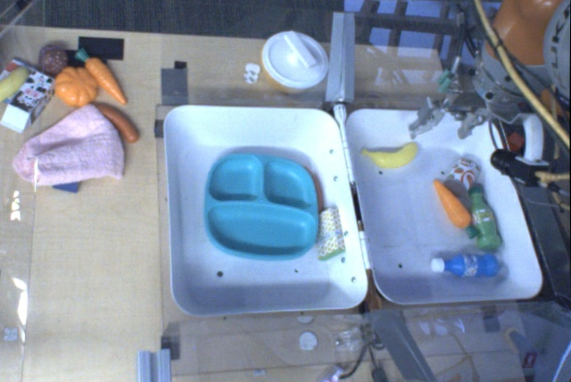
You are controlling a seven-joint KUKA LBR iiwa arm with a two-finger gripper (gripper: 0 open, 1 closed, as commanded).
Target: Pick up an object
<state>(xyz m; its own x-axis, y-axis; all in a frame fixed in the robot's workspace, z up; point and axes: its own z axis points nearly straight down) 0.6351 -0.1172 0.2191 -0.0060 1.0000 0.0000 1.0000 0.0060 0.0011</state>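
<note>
My gripper (444, 125) hangs over the back edge of the right bin (401, 273), its two fingers spread open with nothing between them. A yellow banana (390, 156) lies just below and left of it on the bin floor. Further right lie an orange carrot (452, 203), a green bottle (483, 218) and a small red-and-white item (464, 172). A blue bottle (468, 265) rests near the bin's front wall.
The left bin (192, 282) holds a blue divided plate (261, 205) and a patterned packet (331, 233). A white bowl (294, 59) stands behind the bins. Toy vegetables (89, 81) and a pink cloth (71, 148) lie on the bench at the left.
</note>
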